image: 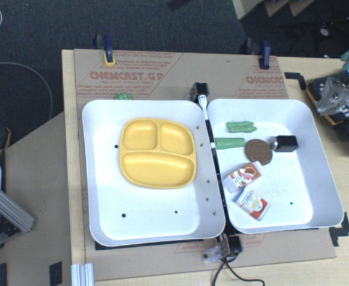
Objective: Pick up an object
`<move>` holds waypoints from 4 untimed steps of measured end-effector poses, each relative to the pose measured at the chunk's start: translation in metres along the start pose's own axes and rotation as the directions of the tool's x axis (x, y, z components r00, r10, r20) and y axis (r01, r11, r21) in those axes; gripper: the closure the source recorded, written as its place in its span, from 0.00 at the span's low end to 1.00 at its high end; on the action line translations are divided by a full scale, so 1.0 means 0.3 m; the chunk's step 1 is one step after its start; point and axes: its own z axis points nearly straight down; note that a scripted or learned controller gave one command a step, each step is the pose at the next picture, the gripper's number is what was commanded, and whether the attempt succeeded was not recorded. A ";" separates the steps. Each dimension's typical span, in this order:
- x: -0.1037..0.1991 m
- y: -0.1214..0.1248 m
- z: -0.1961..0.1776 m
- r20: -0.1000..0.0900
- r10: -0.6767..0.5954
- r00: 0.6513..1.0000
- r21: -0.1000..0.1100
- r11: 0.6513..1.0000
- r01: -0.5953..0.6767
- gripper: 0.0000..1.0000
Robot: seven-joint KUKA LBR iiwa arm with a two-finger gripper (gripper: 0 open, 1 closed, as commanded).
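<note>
The right bin (308, 216) holds several small objects. A light green pea-pod piece (241, 126) lies near its back, with a darker green stick (228, 142) just in front at the left wall. A brown round disc (259, 151) touches a black block with a silver end (283, 143). Two small printed packets lie lower: one orange and white (244, 176), one with a blue edge (251, 202). The left bin (102, 219) holds a yellow three-compartment plate (158, 152). Part of the arm's grey hardware (336, 94) shows at the right edge, outside the bins.
Two blue clamps (107, 47) (264, 53) hold the brown board at the back. A black clip (198, 91) sits between the bins at the rear. A small green item (123, 96) lies on the board behind the left bin. Cables trail at the front.
</note>
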 end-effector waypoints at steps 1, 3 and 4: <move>0.060 0.001 -0.159 -0.001 0.000 1.000 0.004 1.000 0.000 1.00; 0.135 0.001 -0.185 -0.001 0.001 1.000 0.011 1.000 -0.001 1.00; 0.166 0.001 -0.185 -0.001 0.001 1.000 0.012 1.000 -0.001 1.00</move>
